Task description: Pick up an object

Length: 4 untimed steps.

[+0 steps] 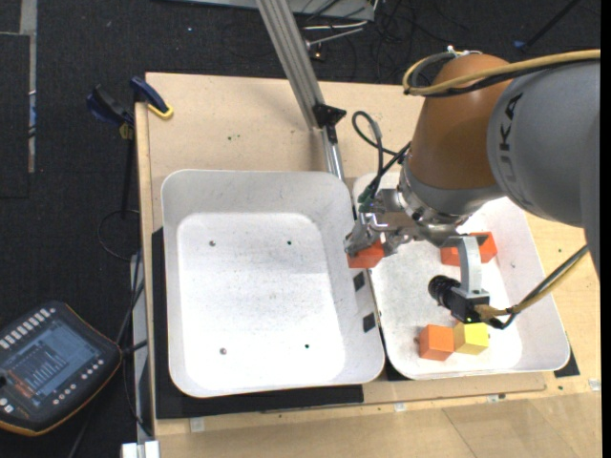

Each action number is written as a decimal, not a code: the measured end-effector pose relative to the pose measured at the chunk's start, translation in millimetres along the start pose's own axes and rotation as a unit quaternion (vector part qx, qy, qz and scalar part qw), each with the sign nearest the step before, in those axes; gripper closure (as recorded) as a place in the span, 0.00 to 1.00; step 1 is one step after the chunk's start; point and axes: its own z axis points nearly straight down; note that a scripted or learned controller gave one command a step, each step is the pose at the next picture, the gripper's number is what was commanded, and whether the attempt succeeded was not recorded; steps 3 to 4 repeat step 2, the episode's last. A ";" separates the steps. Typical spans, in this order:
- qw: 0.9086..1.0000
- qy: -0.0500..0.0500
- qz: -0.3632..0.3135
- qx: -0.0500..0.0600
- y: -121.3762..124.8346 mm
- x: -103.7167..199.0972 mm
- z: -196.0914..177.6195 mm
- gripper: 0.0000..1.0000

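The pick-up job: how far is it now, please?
Done: the arm has reached into the right bin, with its gripper at the bin's left rim. In hand: an orange block shows at the gripper, but a firm hold cannot be confirmed. Left: an orange block, a yellow block and another orange block lie in the bin.

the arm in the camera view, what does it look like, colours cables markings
The arm is bulky and rounded, with a grey shell bearing part of dark KUKA lettering and a wide orange band above the wrist. A yellowish cable loops over the orange part and black cables curl beside it. Below sits a silvery metal wrist block.
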 end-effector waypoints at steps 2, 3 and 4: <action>1.000 -0.001 0.004 -0.002 -9.5 50.4 -4.1 0.00; 1.000 -0.001 0.004 -0.002 -9.5 50.4 -4.1 0.00; 1.000 -0.001 0.004 -0.002 -9.5 50.4 -4.1 0.00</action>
